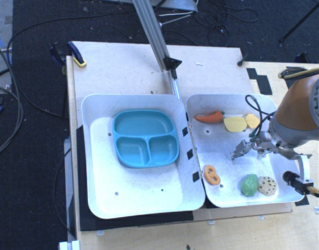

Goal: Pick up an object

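Two shallow white bins sit side by side on a pale wooden surface point(211, 61). The left bin point(105, 191) carries a light blue plastic plate with three compartments point(146, 138), lying flat near the bin's far half. A slanted grey metal pole point(151, 22) runs down from the top of the view to the gap between the bins.

The right bin point(222, 145) holds the small objects. Along its far edge lies an orange toy carrot point(208, 117) with a dark green tip; its long axis runs left to right, the green end pointing right, toward a pale yellow rounded piece point(235, 124) just beside it. A smaller, deeper yellow piece point(252, 121) touches that one on its right. Near the bin's left wall, toward the front, lies an orange pretzel-shaped toy point(211, 175). At the front right are a green rounded lump point(249, 185) and a tan speckled cookie-like disc point(267, 186), touching each other.

The grey arm with its orange band point(300, 108) reaches in from the right, black cable looping over it. The jaws point(241, 151) hang over bare bin floor between the yellow pieces and the green lump, near neither. They appear slightly parted, with nothing between them.
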Tool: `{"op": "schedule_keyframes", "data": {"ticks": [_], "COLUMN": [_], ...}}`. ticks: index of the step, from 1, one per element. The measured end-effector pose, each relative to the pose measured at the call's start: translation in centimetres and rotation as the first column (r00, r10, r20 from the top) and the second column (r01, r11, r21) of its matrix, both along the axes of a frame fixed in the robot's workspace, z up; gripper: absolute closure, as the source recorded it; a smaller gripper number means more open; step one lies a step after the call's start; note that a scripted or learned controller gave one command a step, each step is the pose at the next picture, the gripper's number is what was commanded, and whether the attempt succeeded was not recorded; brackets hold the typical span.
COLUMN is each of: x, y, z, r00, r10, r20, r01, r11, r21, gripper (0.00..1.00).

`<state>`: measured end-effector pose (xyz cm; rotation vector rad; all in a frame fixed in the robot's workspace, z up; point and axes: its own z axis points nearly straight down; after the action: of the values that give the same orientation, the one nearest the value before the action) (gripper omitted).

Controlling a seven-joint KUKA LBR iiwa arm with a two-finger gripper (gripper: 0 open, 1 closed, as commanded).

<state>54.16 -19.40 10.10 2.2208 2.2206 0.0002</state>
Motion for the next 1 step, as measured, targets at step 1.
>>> {"op": "schedule_keyframes", "data": {"ticks": [1], "x": [-0.04], "y": [-0.01], "z": [0.9], "r00": [1.0], "r10": [0.0], "r20": [-0.001], "r01": [0.0], "r11": [1.0], "r21": [0.0], "gripper": [1.0]}}
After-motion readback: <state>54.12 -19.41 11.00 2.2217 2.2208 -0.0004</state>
